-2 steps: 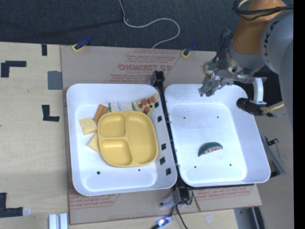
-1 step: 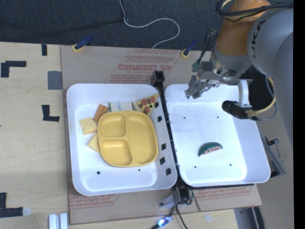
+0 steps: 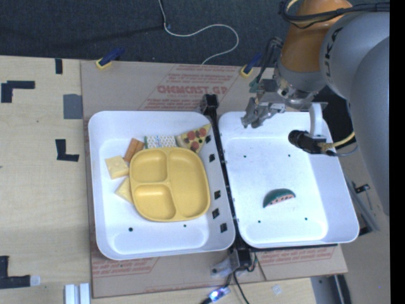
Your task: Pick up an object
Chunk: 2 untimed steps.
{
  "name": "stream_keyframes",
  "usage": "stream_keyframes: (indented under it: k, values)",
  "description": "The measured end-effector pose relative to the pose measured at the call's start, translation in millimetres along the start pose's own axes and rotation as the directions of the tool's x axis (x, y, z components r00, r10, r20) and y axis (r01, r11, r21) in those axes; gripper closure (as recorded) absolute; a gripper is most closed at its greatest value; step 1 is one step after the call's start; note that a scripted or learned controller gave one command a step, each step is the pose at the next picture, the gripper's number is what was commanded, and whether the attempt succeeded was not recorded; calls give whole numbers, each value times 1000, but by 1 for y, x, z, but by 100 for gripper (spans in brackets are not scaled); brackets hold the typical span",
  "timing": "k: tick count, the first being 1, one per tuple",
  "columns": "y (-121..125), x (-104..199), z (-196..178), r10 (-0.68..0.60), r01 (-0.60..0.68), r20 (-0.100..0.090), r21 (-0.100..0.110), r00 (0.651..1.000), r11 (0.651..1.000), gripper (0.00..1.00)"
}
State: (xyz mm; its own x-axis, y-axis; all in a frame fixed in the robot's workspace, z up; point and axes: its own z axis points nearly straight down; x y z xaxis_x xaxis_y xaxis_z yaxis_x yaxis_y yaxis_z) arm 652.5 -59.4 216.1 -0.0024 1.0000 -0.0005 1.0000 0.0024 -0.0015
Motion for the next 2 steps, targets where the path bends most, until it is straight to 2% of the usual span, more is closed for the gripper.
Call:
stream_keyframes:
  k: [1,2]
  values:
    - [-1,6,-17,0,0,-1,-1,1000,1000,100]
    - [-14,6,-14,2,-2,0,2,1000,1000,100]
